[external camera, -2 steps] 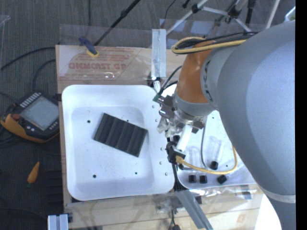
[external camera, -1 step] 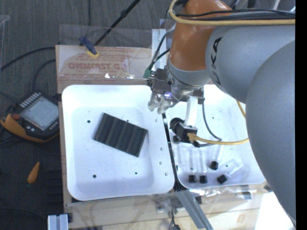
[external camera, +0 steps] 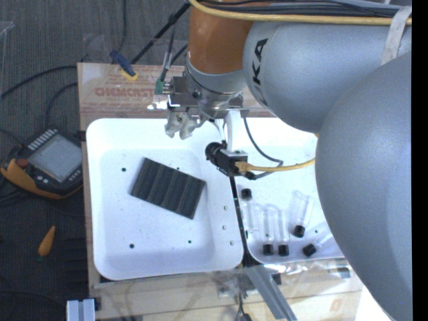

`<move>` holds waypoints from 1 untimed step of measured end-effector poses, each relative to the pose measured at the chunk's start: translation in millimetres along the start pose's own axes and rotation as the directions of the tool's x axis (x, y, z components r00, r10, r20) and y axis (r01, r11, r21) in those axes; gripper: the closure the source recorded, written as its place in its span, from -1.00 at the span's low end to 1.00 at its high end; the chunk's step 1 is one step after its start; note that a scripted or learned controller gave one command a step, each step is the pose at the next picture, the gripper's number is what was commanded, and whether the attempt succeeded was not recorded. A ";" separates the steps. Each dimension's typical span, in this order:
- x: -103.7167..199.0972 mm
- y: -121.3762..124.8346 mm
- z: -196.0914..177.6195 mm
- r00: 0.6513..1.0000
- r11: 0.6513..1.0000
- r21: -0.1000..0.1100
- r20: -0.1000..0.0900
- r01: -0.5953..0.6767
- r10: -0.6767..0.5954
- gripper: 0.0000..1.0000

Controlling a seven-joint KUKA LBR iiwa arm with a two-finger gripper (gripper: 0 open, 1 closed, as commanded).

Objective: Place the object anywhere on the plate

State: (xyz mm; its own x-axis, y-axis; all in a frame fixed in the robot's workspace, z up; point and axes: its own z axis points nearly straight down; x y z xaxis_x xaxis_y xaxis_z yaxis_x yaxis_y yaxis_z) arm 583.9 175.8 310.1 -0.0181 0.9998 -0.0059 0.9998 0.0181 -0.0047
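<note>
A dark grey ribbed plate [external camera: 167,188] lies flat and slightly turned in the middle of the left bin [external camera: 100,199]. Several clear vials with black caps [external camera: 271,223] lie in the right bin [external camera: 294,146], near its front left. My gripper [external camera: 182,127] hangs over the back edge of the left bin, beyond the plate and apart from it. I see no object at its tip. The large grey arm with its orange band covers much of the right bin.
A black connector on a yellow cable [external camera: 224,158] dangles below the wrist at the wall between the bins. A teach pendant [external camera: 47,162] and an orange tool [external camera: 45,241] lie on the floor to the left. A printed board [external camera: 120,89] stands behind the bins.
</note>
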 end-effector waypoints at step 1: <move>3.5 74.8 -121.7 0.965 0.965 -0.002 0.000 0.262 -0.262 1.00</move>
State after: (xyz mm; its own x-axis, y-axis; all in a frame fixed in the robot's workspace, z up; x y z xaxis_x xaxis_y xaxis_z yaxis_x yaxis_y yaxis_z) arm 659.2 181.4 431.4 -0.2792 0.9602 -0.0042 0.9602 0.2792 -0.0037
